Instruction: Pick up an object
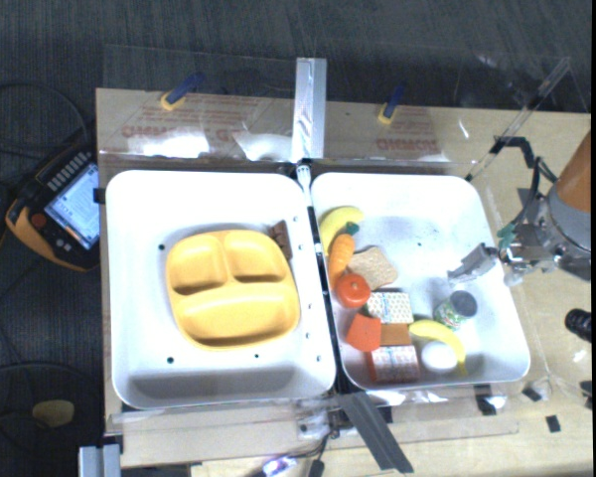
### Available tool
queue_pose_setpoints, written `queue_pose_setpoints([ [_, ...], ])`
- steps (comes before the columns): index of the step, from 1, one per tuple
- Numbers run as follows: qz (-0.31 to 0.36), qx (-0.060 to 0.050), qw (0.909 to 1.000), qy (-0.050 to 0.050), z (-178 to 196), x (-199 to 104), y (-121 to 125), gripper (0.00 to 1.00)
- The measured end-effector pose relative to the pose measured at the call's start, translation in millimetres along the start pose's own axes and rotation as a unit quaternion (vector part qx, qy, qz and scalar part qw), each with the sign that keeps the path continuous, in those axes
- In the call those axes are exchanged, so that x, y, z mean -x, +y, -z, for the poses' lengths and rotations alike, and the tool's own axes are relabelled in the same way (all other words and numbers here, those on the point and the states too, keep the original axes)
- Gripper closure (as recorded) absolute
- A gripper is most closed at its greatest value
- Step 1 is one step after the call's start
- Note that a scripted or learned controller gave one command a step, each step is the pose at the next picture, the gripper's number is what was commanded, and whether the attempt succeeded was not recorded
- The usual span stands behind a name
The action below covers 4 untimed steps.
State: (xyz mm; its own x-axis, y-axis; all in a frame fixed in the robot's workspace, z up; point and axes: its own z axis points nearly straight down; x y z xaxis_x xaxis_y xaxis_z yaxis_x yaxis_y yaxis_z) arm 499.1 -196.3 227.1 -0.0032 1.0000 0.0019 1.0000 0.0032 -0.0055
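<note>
On the surface sit two bins: the left bin (129, 266) has a yellow tray (233, 286), the right bin (427, 202) a pile of toy food along its left side. The end effector (482, 258) hangs at the right rim, looks open and empty. I'd go for the small dark round can (462, 304) just below it, sitting mostly clear. Drop straight down, centered.
</note>
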Motion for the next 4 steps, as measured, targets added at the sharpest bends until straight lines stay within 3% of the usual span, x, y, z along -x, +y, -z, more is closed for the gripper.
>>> queue_pose_setpoints([
  [1,-0.062,-0.003,0.9980,0.004,-104.6,21.7,-16.0,0.00],
  [2,0.011,0.007,0.9999,-0.005,-137.4,-9.5,-13.1,0.00],
  [3,0.114,0.004,0.9935,0.002,-138.0,10.4,46.7,0.00],
  [4,0.184,0.000,0.9828,0.000,-100.5,-38.9,88.1,0.00],
])
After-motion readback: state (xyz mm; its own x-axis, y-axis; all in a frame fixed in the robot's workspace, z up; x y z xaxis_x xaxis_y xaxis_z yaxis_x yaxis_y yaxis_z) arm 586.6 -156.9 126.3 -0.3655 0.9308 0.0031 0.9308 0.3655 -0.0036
